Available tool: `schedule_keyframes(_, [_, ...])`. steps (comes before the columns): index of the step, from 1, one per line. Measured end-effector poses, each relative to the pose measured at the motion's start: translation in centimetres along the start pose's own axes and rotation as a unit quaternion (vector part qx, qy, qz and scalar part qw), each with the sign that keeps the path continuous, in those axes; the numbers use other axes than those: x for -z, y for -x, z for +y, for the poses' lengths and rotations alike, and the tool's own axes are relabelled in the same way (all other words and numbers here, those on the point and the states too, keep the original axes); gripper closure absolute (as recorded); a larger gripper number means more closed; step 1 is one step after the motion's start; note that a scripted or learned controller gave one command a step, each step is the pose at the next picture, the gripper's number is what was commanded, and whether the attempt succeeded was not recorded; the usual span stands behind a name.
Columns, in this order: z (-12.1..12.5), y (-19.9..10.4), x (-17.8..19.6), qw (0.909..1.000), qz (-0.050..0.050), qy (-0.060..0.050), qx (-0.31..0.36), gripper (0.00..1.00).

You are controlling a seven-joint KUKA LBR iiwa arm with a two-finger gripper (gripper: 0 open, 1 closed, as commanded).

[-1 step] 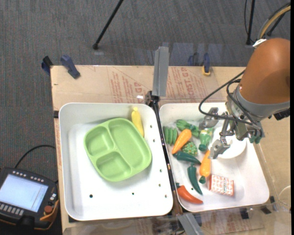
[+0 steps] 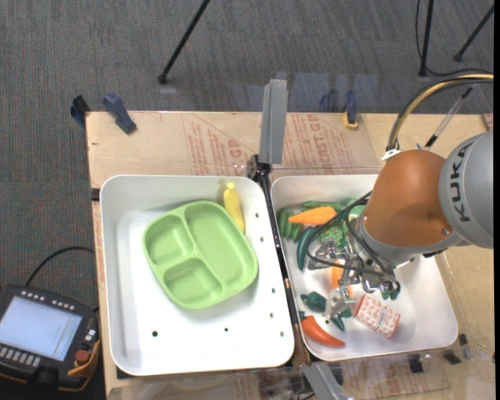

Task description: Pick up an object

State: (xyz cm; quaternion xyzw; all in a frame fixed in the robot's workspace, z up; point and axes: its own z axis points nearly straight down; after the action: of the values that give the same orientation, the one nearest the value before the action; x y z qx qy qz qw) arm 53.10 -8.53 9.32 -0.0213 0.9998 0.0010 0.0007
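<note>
Likely to miss or snag: gripper (image 2: 343,294) low in right bin (image 2: 446,319) amid crowded toys, nearest a chili (image 2: 321,330) & red box (image 2: 377,316), grip state unclear, w/ cables dangling close by.

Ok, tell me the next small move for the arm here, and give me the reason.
Probably a short descent. The gripper hangs low in the right bin among small toys, near a dark green piece, an orange pepper and a red-and-white box. Nothing visibly sits between its fingers, so it likely has to settle lower onto one piece before closing.
</note>
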Motion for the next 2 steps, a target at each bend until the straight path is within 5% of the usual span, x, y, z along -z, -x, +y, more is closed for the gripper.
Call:
schedule_keyframes(1, [-0.02,-2.58,-0.67,0.9981,0.002,0.0,-0.061,0.0])
schedule_keyframes(2, [0.11,-2.51,0.27,0.9983,0.002,0.0,-0.057,1.0])
